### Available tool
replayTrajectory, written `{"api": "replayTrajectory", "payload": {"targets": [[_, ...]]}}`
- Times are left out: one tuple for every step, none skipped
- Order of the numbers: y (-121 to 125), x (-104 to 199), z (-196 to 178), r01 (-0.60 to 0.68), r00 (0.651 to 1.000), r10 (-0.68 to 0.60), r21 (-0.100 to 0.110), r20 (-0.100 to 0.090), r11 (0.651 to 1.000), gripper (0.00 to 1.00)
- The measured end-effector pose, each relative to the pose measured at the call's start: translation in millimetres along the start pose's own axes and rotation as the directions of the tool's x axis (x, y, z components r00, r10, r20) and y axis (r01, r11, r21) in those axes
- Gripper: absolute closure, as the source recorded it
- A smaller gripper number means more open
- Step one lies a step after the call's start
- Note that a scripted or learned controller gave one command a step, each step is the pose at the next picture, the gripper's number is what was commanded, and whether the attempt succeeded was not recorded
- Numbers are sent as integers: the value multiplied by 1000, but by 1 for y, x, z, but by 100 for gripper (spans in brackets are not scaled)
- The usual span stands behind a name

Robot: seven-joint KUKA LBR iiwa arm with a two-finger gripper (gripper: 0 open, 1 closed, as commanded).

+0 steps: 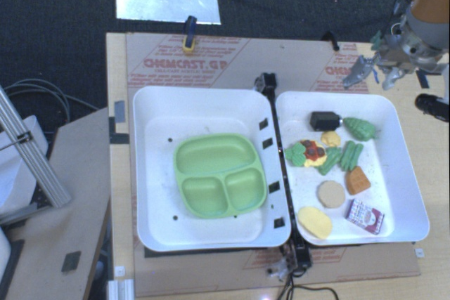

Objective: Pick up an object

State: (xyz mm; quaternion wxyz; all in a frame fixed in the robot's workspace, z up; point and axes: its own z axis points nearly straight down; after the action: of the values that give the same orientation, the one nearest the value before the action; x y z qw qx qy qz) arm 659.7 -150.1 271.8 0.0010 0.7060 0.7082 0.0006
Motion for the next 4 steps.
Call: {"api": "replayTrajectory", "payload": {"targets": [[7,-7,115,-3,1000,3,9,-2,1000,0],[14,-5,168,2,1000,-2,-15,1,1000,0],[16,-5,155,4,1000,-4,-23,4,1000,100],[15,-5,157,4,1000,-4,-20,3,1000,0]]}}
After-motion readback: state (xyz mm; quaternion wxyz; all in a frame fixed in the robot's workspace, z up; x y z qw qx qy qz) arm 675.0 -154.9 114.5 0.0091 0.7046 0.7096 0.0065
